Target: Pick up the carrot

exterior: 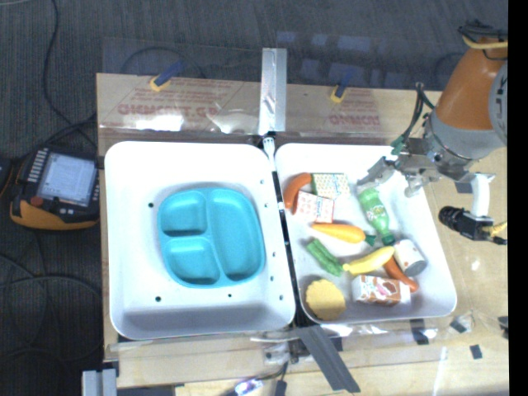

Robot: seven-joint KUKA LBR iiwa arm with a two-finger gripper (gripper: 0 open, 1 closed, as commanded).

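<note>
Approach step. End effector [394,168] hovering over right bin [441,258] at its upper edge, spread open, holding nothing. Carrot [337,233] lying below and left, among other food. Next: shift over carrot, descend, close.

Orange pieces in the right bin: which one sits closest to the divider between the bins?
The orange-red one at the bin's upper left, curved beside the small boxes. The orange-yellow piece lies nearer the middle, and another orange end sits far right.

Blue sectioned tray [210,236] in left bin [132,304], green bottle [375,210], banana [369,261], handheld pendant [56,186] on floor
</note>
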